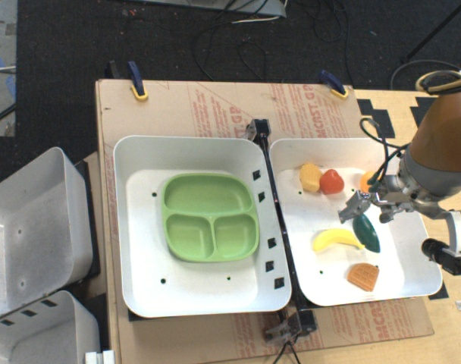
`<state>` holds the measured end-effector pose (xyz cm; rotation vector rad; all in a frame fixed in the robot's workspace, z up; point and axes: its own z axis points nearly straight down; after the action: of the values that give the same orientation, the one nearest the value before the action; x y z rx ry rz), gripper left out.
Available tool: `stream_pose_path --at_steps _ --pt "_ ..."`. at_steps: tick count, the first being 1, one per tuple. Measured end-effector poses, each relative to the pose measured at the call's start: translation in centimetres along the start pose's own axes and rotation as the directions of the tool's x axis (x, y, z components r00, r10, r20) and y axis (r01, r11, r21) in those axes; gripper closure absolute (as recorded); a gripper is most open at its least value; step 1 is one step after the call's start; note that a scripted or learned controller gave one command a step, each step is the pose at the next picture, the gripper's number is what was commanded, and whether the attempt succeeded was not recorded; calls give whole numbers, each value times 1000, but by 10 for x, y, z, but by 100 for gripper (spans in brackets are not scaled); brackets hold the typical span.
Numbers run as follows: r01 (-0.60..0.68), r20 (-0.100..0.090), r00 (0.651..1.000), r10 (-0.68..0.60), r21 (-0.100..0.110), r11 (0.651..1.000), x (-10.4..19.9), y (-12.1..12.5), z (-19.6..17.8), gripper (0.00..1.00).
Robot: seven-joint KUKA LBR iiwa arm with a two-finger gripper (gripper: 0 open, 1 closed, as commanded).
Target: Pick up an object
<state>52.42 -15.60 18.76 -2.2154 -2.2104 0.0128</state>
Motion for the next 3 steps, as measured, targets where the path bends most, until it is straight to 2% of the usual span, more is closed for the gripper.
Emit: stream_pose_path --at_steps 1,3 --pt "4 3 1000 -4 -14 1000 0 3 -7 0" --pt "0 2 1000 0 -10 1000 12 4 98 0"
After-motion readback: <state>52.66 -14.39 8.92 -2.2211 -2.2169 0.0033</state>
